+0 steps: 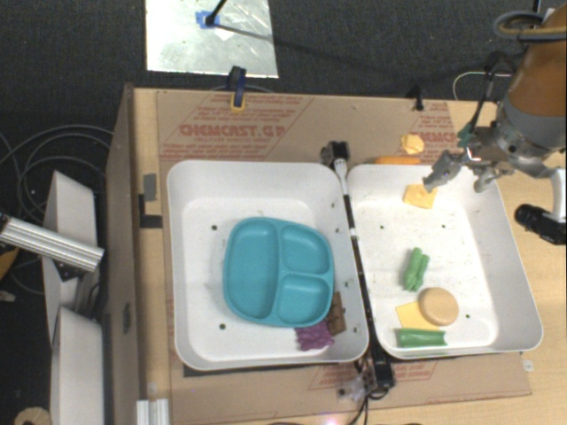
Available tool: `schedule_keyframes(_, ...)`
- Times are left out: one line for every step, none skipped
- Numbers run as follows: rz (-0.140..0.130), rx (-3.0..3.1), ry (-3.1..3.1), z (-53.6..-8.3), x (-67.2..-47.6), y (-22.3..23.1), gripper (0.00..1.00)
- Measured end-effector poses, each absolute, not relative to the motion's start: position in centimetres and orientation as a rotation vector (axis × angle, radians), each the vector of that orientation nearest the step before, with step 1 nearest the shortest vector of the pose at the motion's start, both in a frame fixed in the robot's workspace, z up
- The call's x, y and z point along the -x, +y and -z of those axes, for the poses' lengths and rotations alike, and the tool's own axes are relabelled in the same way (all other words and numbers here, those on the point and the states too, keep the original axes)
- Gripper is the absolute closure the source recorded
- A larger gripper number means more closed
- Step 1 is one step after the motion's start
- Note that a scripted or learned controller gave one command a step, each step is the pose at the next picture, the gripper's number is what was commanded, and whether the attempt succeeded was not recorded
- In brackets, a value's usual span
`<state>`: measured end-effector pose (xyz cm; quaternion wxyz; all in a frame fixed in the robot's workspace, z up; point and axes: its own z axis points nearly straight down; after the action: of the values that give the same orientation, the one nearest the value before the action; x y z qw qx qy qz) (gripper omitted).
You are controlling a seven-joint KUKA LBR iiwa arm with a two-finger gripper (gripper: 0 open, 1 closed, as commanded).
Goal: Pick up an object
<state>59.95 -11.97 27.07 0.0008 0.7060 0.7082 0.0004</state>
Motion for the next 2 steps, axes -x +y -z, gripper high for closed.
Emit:
schedule_keyframes(0.013,-2.23,2.231,-8.8,-56.7,-11.6,0.0)
schedule_keyframes(0.002,-2.224,2.223,-8.4,-54.2,-12.9,0.0)
